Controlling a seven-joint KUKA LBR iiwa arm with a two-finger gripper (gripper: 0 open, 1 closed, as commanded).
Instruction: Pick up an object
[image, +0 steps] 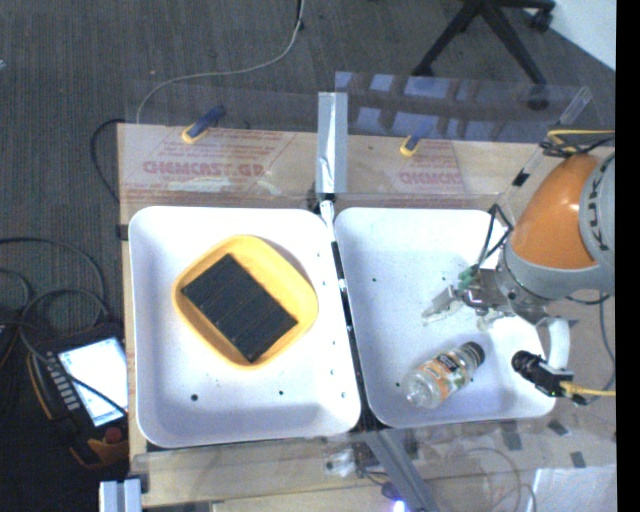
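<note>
The gripper (452, 298) is hanging over the right bin (400, 250), its two pale fingers (438, 305) pointing toward the left and spreading apart with nothing between them, so it is carrying nothing. It is sitting high and to the right of the bin's middle, which is probably why the bottle (444, 371) is lying free: the bottle is resting on its side on the bin floor, just below the fingers and apart from them, its cap end pointing up toward the right. The arm (565, 215) is reaching in from the right, its orange band looming over the bin's far corner. In the left bin (150, 300), well apart from the gripper, a yellow dish (296, 290) is lying flat with a dark square pad (240, 305) resting in its hollow.
</note>
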